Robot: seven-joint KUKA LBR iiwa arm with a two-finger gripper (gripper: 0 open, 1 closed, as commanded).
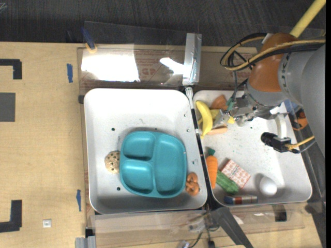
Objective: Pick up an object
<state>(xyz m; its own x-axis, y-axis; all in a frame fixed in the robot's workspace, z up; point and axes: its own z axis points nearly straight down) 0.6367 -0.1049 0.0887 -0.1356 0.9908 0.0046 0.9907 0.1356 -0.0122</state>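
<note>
Two shallow white bins (98,138) sit on the tan bench (36,138). Over the right bin, the claw (231,115) hangs beside a yellow plastic banana (204,117); whether it is apart or together I cannot tell. Nothing looks lifted yet, so the pick remains.

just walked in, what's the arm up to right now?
The arm reaches in from the right, its gripper low over the upper left corner of the right bin, close to the banana. I can't confirm it holds anything. Also in that bin: a carrot, a pink box and a white egg. The left bin has a teal divided tray and a cookie.
</note>
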